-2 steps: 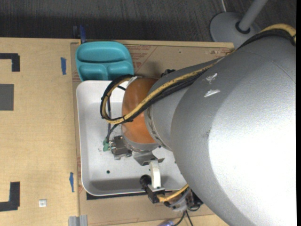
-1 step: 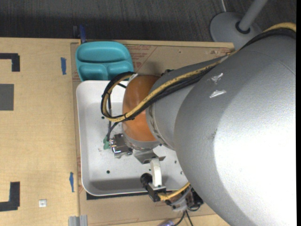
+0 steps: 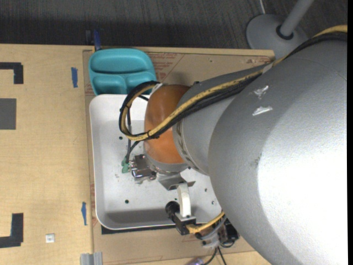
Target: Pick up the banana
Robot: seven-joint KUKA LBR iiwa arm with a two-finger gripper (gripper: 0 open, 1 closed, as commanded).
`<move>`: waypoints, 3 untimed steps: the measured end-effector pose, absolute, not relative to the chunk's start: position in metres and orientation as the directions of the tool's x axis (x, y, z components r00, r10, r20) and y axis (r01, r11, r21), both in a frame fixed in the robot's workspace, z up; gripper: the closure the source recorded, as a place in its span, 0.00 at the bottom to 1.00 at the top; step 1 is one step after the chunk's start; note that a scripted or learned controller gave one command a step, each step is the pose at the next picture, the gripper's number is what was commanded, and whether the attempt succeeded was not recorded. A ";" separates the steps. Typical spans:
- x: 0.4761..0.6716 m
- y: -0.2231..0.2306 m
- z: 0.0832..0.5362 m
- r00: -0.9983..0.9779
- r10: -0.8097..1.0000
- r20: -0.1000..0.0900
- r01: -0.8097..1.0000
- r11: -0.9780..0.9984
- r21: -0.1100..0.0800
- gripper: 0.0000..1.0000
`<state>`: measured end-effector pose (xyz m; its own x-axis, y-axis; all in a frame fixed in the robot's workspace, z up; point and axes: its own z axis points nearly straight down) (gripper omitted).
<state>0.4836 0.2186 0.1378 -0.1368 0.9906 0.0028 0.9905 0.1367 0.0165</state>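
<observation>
Arm (image 3: 265, 148) hangs low over white bin (image 3: 105, 148), wrist w/ orange band (image 3: 162, 126) blocking the bin centre. Gripper state: cannot tell. Banana location: cannot tell, likely under wrist. Advise: confirm fruit sits between the closing parts before lifting, then rise straight. Bin's left wall near; teal tray (image 3: 118, 70) touches far rim. Open room lies upward only.

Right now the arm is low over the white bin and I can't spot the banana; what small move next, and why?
Probably lift the arm straight up a little. Its wrist and orange band cover most of the white bin, so whatever lies beneath is hidden, and a teal tray sits at the bin's far edge.
</observation>
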 end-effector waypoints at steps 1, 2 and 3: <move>0.484 0.219 0.148 -0.138 0.990 0.003 0.990 0.137 0.018 1.00; 0.484 0.219 0.157 -0.139 0.990 0.002 0.990 0.139 0.019 1.00; 0.481 0.217 0.088 -0.350 0.937 0.001 0.937 0.350 0.004 1.00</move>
<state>0.4811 0.2166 0.0883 -0.3496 0.9369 0.0006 0.9369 0.3496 0.0044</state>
